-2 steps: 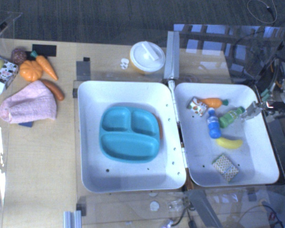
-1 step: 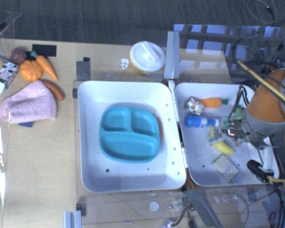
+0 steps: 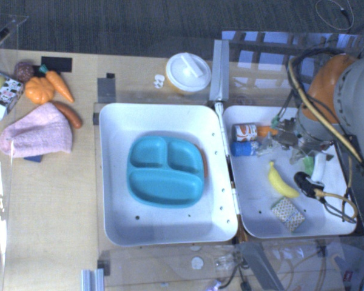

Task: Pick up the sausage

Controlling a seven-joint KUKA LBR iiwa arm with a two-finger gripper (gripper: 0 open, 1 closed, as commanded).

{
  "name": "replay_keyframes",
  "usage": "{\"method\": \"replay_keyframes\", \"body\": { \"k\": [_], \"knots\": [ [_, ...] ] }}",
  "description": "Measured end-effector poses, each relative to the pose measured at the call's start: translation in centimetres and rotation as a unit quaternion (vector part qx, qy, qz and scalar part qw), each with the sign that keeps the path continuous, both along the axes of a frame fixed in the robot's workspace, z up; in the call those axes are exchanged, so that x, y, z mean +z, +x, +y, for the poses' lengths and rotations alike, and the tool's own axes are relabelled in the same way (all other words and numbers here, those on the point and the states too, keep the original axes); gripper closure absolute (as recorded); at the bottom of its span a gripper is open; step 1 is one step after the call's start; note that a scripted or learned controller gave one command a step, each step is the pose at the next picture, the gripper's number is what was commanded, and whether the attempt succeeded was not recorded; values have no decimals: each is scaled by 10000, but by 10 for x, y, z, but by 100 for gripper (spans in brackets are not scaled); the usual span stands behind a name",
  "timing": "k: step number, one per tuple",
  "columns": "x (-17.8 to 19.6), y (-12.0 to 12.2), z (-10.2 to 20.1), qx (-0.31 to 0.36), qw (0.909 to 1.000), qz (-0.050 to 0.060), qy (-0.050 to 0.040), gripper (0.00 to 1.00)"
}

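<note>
The arm [image 3: 346,96] crowds the right bin [image 3: 255,220], and its gripper [image 3: 300,141] is lost among cables — whether it is clenched or released, I cannot tell. The sausage [image 3: 70,114], a smooth reddish-brown curved link, lies on the tabletop [image 3: 48,211] far left of both bins, touching the fuzzy pink cloth [image 3: 36,133] — just beside a glossy orange pumpkin [image 3: 39,90].
</note>
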State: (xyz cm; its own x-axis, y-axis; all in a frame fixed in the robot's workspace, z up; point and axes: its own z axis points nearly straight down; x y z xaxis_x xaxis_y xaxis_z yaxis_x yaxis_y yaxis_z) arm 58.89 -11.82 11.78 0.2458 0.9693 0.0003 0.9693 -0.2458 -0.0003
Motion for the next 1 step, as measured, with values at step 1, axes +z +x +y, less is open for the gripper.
{"method": "replay_keyframes", "body": {
  "k": [1],
  "knots": [
    [50, 81, -20, 681, 9977, -10, -8, 0]
  ]
}}
